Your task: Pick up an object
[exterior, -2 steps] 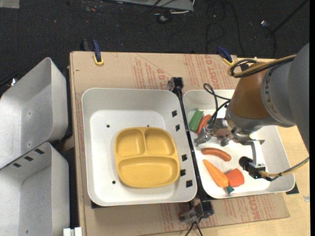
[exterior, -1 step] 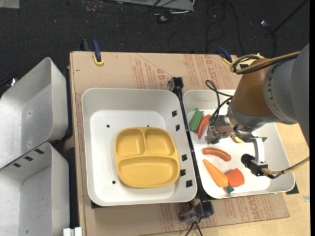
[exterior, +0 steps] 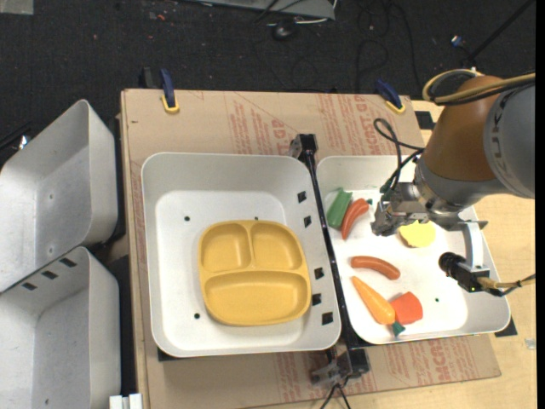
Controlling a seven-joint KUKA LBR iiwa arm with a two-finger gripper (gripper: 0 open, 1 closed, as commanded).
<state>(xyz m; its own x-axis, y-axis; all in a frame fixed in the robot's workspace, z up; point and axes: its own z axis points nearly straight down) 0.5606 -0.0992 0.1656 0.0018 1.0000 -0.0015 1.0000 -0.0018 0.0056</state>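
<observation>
A: What lies in the two bins on the bench [exterior: 255, 113]?

B: The left bin [exterior: 162, 228] holds a yellow divided plate [exterior: 254, 273]. The right bin [exterior: 443, 318] holds a green piece [exterior: 339, 204], a small red-orange piece [exterior: 355, 216], a sausage [exterior: 375, 267], a carrot [exterior: 373, 300], a red piece [exterior: 409, 308] and a yellow piece [exterior: 417, 234].

A: And the pincer?

B: The pincer [exterior: 389, 220] hangs low over the right bin, just beside the yellow piece. I cannot tell how it is set, nor whether it grips anything.
</observation>
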